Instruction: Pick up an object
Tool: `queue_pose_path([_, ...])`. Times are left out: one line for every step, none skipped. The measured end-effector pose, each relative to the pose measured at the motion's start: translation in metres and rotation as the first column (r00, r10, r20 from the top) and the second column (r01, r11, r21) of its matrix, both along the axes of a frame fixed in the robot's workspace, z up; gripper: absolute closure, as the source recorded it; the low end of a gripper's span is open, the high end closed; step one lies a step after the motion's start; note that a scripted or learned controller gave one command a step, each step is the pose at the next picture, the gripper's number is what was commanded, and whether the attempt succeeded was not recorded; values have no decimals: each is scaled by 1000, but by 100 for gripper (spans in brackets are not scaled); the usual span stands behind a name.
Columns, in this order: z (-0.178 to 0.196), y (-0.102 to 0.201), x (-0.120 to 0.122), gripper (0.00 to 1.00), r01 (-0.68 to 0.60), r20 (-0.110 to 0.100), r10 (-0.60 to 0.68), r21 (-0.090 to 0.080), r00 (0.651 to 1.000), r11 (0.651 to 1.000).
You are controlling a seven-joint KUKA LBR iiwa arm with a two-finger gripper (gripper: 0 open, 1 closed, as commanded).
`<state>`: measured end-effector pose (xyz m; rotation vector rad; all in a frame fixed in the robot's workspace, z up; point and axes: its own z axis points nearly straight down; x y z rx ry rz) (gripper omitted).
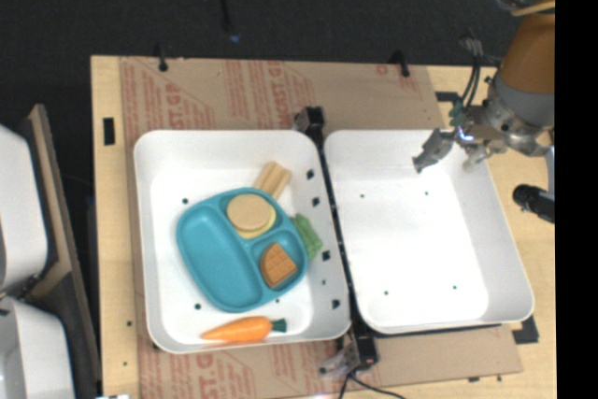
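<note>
While gripper [450,149] hangs open over right bin [486,294] rim, floor bare

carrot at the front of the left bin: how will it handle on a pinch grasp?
The carrot looks rigid and smooth, probably a light plastic toy. Its round, tapered body may roll or squirt out of a pinch near the narrow tip. It lies flat by the left bin front wall, so approach room looks tight.
</note>
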<state>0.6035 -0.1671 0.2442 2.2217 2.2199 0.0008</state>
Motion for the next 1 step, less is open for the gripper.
queue_pose_path([-69,-35,15,0,2,-6,-2,0,1000,1000])
